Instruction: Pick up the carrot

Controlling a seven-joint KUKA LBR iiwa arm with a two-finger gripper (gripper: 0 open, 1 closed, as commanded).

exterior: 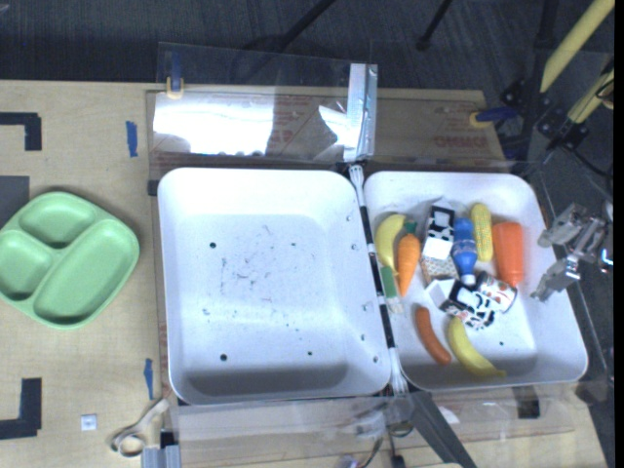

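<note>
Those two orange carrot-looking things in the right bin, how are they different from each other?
The right carrot looks thicker and longer than the left carrot. The right carrot lies at the edge of the pile, near the right bin wall, while the left carrot lies beside a yellow banana. The right carrot looks redder; the left one is paler orange. Both lie roughly lengthwise, pointing up and down the picture.
</note>
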